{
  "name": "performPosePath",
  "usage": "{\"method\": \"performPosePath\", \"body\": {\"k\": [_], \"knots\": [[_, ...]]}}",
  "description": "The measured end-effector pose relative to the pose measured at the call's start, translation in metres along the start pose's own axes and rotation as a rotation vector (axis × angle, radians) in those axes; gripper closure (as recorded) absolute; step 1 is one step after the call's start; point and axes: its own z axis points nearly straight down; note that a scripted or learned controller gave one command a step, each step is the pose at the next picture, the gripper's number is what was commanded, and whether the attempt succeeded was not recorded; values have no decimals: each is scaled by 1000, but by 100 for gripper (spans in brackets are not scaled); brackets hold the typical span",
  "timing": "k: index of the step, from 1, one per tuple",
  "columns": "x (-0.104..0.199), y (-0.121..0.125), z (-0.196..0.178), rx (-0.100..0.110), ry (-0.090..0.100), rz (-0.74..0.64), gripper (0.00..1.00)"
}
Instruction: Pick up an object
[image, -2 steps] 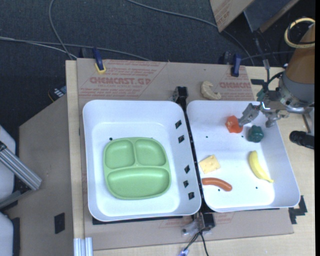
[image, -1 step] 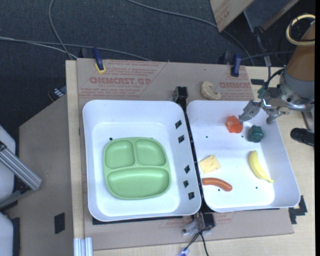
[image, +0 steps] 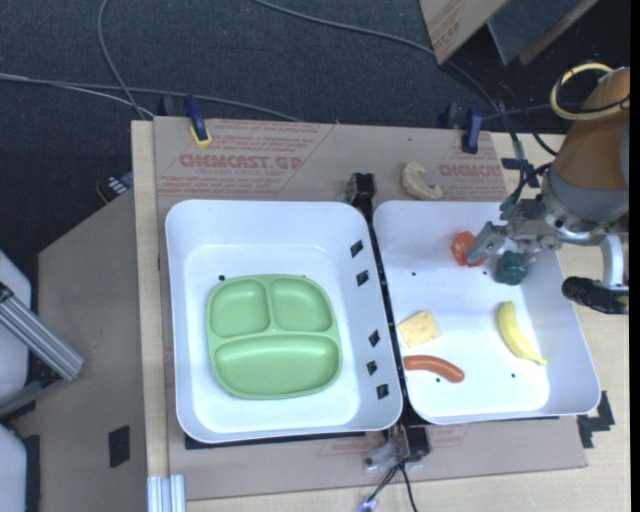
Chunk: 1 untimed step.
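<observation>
**Small toy foods in the right bin, gripper low over the far corner**

Nearest the camera in the right bin (image: 560, 400) lies a red sausage-shaped piece (image: 434, 369), flat on the floor close to the divider. It looks like smooth moulded plastic: light, stiff and likely slippery along its rounded length, so a pinch across its narrow middle seems safest. Just beyond it sits a pale yellow wedge (image: 419, 327), cheese-like, with flat faces that would probably give the fingers better purchase than any curved piece; gripping across its two broad sides looks sensible. To the right, well apart from both, a yellow banana (image: 519, 331) lies slanted; it is probably light and rigid too, and its curve may make it roll out of a grip taken near either tip, so the thicker middle is the better hold.

Farther back, a small orange-red object (image: 461, 248) rests just beside the gripper (image: 508, 262), whose teal-tipped end hangs low over the bin floor. Whether its fingers are apart or together cannot be told, and nothing is visibly held between them.

In the left bin (image: 190, 300) a green divided plate (image: 273, 335) lies flat. Beyond the bins, a beige scrap (image: 421, 180) rests on the cardboard.
</observation>
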Motion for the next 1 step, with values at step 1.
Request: {"method": "performPosePath", "body": {"k": [1], "knots": [[1, 9, 48, -1, 0, -2, 0]]}}
